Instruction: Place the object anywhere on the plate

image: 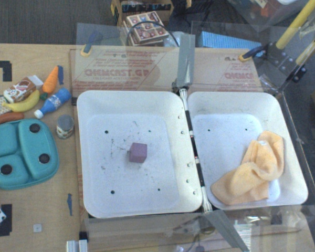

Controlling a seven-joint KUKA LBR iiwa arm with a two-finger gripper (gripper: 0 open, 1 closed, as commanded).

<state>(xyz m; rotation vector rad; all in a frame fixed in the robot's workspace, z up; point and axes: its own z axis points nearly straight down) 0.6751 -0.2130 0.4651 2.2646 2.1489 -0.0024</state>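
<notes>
A small purple cube (137, 152) rests flat near the middle of the left white bin (92, 114), with nothing touching it. In the right white bin (226, 112) a crumpled orange cloth (254, 169) lies against the near right corner. A pale rounded edge (273, 189) peeks from under the cloth's lower right; I cannot tell what it is. A teal divided plate (21, 154) sits on the wooden bench left of the bins.
Toy food lies at the bench's far left: a banana (21, 104), a carrot (52, 79), a blue bottle (53, 103) and a small can (65, 126). A cardboard box (143, 16) stands behind the bins. Yellow bars (299, 20) slant at the upper right.
</notes>
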